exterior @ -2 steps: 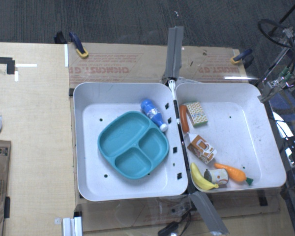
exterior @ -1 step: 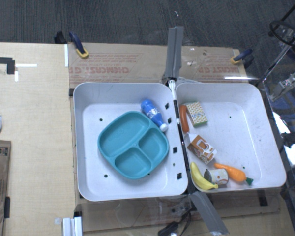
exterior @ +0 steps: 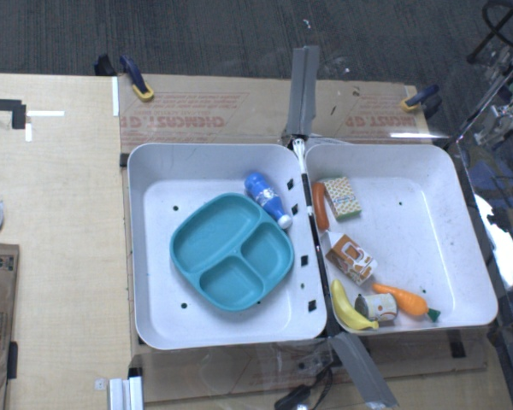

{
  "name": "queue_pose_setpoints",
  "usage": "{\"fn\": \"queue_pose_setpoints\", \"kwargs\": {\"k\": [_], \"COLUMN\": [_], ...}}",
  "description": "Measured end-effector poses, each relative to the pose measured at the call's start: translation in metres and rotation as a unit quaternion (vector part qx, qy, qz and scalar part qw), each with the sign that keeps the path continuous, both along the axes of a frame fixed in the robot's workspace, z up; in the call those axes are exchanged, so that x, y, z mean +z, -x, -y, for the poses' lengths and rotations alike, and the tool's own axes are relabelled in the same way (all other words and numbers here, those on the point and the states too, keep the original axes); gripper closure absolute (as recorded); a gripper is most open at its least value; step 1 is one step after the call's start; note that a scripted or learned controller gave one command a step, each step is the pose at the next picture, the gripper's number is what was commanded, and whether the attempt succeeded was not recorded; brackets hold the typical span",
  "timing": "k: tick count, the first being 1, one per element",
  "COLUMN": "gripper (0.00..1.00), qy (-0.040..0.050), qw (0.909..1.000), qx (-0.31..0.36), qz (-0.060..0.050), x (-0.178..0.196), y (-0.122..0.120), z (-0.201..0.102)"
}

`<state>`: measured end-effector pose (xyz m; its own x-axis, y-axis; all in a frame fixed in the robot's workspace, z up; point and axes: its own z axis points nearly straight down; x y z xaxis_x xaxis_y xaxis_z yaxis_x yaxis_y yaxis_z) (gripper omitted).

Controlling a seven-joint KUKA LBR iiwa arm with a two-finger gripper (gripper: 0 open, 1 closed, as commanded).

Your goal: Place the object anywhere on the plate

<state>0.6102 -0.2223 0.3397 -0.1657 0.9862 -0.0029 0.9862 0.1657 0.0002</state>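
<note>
**Op:** Pale bench [exterior: 51, 229] on my left, then the left bin [exterior: 145, 254] with the teal plate [exterior: 231, 250] — three sections, tilted. A blue bottle [exterior: 266, 196] lies at its upper rim, touching, maybe half on.

**Obs:** Risk there?

**Op:** It's round. I'd guess a nudge rolls it off into the bin.

**Obs:** And the right bin [exterior: 462, 229]?

**Op:** Sausage [exterior: 320, 205], spotted sponge [exterior: 342, 196], carton [exterior: 351, 260], banana [exterior: 350, 309], can [exterior: 384, 306], carrot [exterior: 406, 299] — bunched close, so a grab could catch two. The gripper's state, I can't tell.
</note>
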Motion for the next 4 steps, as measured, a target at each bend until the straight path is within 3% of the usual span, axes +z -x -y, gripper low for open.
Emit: {"fn": "queue_pose_setpoints", "kwargs": {"k": [1,2,3,4], "gripper": [1.0,1.0,1.0,1.0], "qy": [-0.0002,-0.0001,0.0013,-0.0004], "qw": [1.0,0.9838,0.9841,0.9847], "qx": [-0.008,-0.179,-0.177,-0.174], "qz": [0.0,-0.001,-0.001,-0.002], "x": [0.04,0.047,0.055,0.024], "y": [-0.019,-0.049,-0.05,-0.04], "z": [0.0,-0.008,-0.008,-0.01]}}
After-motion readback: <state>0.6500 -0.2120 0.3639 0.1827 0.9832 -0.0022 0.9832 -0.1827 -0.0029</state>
